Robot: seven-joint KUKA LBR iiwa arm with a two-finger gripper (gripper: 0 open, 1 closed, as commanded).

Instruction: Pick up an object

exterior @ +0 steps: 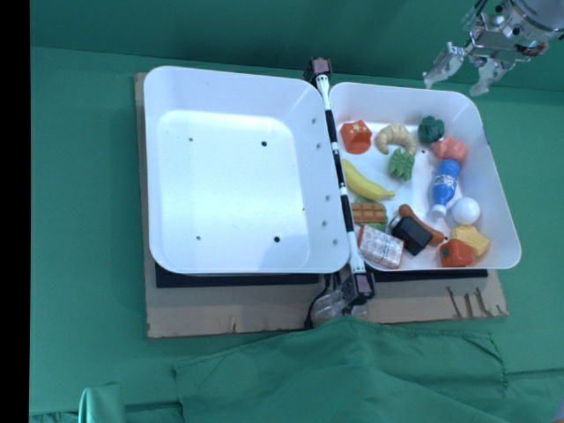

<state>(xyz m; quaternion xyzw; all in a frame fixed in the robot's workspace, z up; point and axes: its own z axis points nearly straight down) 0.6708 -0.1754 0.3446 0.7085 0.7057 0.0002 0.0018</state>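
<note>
My gripper [460, 74] hangs high above the far edge of the right bin [502, 218], fingers spread open with nothing between them. Below it the right bin holds several toy foods: a red strawberry-like piece [356, 136], a croissant [396, 137], a dark green piece [430, 129], a green leafy piece [402, 163], a banana [366, 183], a blue-and-white bottle [443, 186], a white ball [464, 211], a sausage [421, 225], a black block [409, 234] and an orange piece [456, 253].
The left bin [231, 174] stands beside the right one, parted by a black-and-white striped bar [340, 183]. Both rest on a cardboard sheet [229, 320] on green cloth. A fold of cloth [352, 368] lies at the front.
</note>
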